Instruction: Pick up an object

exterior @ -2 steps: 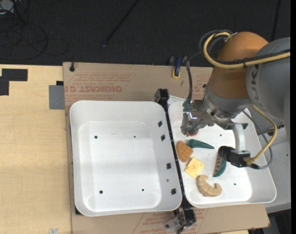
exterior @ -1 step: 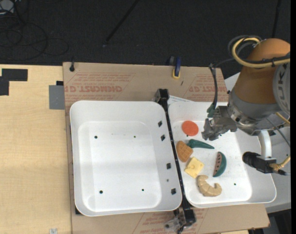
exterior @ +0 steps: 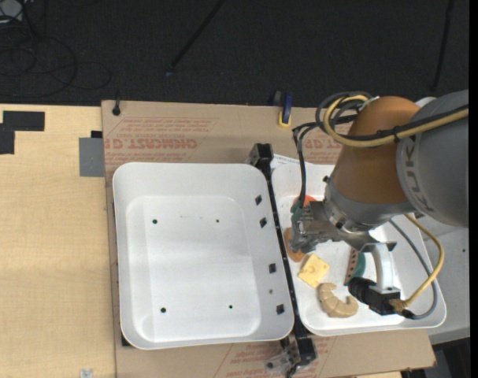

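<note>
From my remote seat this reads as a robotics lab, not a home or a shop. I see a light wooden bench (exterior: 42,235) with a sheet of printed cardboard (exterior: 176,132) laid flat under two shallow white bins (exterior: 132,187), clamped together along a black joining strip (exterior: 274,235). Black tape patches (exterior: 18,128) mark the bench top, the sort used as camera references. Behind the bench the floor is dark, with loose cables (exterior: 34,38) trailing across it. A grey industrial arm (exterior: 427,164) with an orange band (exterior: 376,152) and exposed yellow and black wiring (exterior: 341,116) reaches in over the right bin
</note>
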### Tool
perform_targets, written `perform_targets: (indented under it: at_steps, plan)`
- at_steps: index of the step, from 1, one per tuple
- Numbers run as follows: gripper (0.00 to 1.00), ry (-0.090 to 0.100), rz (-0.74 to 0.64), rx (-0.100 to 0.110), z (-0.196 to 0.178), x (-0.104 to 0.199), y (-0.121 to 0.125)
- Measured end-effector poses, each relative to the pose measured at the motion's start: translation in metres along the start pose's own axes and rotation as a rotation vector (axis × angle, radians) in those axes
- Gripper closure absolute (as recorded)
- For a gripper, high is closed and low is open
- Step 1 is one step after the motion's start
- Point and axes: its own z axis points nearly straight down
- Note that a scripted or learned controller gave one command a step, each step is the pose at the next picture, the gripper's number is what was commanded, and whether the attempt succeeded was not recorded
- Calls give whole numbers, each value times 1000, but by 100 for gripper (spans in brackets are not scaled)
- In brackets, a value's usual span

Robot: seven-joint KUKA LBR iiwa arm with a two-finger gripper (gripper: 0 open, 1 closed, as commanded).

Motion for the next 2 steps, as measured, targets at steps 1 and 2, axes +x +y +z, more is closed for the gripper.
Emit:
perform_targets:
  at_steps: [1,2]
  plan:
    - [100,-4,4,-12,-61,-16,13]
    - [100,-2,-2,-8,-89,48,9]
